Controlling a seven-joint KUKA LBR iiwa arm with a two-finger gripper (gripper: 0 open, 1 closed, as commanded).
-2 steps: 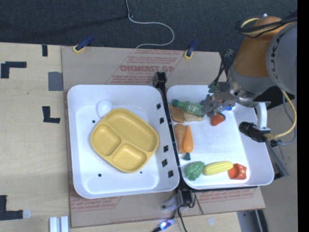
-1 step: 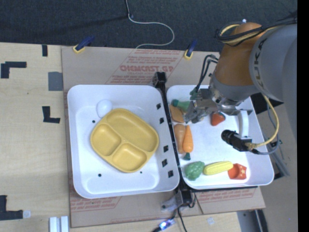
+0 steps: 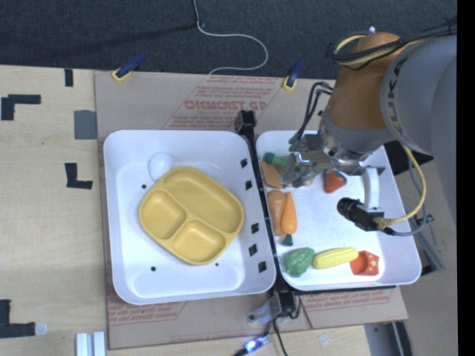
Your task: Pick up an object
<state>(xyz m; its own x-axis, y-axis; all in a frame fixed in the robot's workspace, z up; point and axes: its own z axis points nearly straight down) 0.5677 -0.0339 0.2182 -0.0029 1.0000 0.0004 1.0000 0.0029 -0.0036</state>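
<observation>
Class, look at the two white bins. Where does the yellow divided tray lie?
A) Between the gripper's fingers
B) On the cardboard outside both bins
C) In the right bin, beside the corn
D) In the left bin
D: the yellow tray rests flat on the floor of the left bin, while the corn and the other toy foods lie in the right bin.

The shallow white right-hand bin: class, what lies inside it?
In the right bin: orange carrot, green leafy vegetable, yellow corn cob, red pieces. The grey arm covers its upper part.
</observation>
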